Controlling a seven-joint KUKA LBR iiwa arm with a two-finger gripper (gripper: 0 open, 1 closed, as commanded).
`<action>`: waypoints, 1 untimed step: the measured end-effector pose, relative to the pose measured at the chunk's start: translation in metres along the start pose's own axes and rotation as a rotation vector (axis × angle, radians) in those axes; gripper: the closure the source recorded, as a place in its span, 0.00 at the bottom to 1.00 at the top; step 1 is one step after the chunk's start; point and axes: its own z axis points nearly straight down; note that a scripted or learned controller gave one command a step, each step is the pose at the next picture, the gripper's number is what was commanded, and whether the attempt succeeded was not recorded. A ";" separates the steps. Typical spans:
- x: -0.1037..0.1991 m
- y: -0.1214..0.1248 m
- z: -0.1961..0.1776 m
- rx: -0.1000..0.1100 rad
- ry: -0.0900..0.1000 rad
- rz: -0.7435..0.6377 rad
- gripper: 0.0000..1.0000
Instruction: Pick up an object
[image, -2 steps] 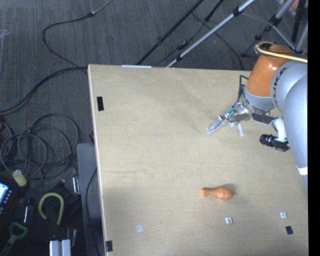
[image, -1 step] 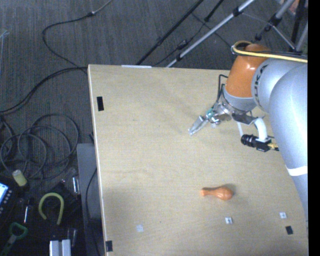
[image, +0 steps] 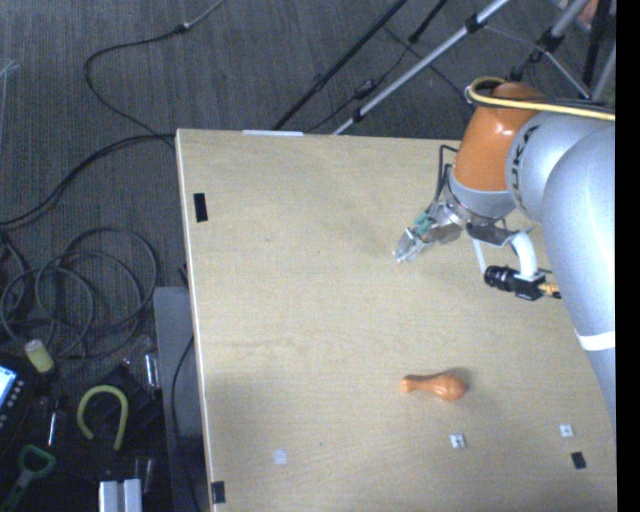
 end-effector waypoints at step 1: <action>0.000 0.000 0.000 0.000 0.000 0.000 0.00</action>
